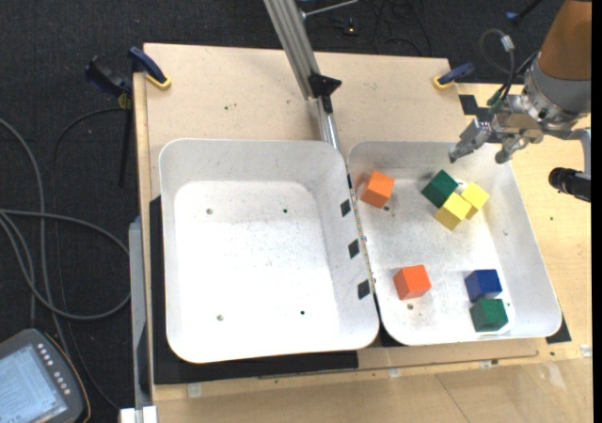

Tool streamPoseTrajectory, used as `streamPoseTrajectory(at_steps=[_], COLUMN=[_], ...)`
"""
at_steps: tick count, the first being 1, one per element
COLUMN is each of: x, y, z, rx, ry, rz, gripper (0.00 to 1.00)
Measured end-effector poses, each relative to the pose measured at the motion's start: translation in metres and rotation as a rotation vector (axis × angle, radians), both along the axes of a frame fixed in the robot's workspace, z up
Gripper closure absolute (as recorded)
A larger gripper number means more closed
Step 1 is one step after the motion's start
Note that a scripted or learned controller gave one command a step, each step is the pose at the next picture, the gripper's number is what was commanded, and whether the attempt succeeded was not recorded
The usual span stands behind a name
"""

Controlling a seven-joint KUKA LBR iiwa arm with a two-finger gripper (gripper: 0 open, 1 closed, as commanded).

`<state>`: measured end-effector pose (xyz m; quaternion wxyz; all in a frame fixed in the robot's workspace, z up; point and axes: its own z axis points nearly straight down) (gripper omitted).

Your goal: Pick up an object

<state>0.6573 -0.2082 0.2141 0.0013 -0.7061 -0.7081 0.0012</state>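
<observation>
The pincer [484,147] hangs spread and empty above the right bin's [527,252] far edge. The nearest blocks, green [438,189] and yellow [461,204], touch, so a descent there risks wedging or nudging both instead of gripping one.

The pale wooden bench [235,92] carries two shallow white bins side by side, left bin [188,177] and right bin [527,252].

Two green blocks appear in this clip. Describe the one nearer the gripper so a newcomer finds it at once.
Look in the right-hand bin, at its far end below the gripper. The green block sits there pressed against a yellow block. The other green block lies at the near edge, beside a blue block.
</observation>
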Motion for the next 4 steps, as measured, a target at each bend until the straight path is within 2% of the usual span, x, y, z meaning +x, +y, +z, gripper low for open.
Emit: streamPoseTrajectory(at_steps=[2,3,4], x=[0.006,0.007,0.016], y=[0.005,0.005,0.009], z=[-0.114,-0.101,-0.039], rx=[-0.001,-0.002,-0.003], ry=[-0.002,-0.006,-0.011], rz=[0.001,0.002,0.001], gripper=[0.00,1.00,1.00])
